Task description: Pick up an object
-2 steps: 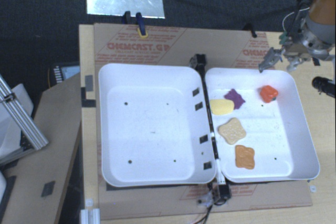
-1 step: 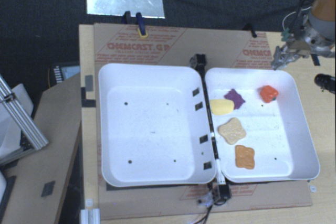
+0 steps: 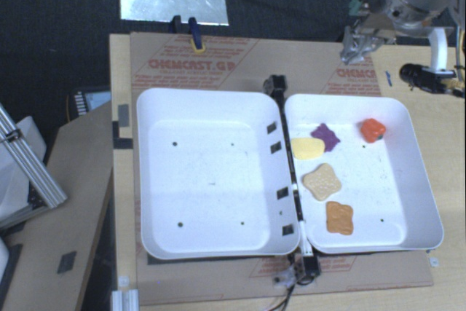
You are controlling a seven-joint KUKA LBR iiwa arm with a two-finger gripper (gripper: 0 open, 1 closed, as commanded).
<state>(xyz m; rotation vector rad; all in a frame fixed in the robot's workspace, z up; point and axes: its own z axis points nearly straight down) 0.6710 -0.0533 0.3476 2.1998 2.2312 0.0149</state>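
Nearest us in the right bin [image 3: 419, 178]: brown piece [image 3: 339, 218], then tan [image 3: 322, 181], yellow [image 3: 307, 149], purple [image 3: 325, 135], red [image 3: 373, 130]. Gripper [image 3: 354, 51] beyond the bin; we cannot tell its jaws' state, blurred.

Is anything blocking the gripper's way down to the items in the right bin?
Nothing visible does. The gripper hangs above the bench behind the right bin, and the orange piece and purple piece nearest it lie uncovered and apart.

camera view: fixed above bench | looks down at a slant | takes in both bins [image 3: 211, 102]
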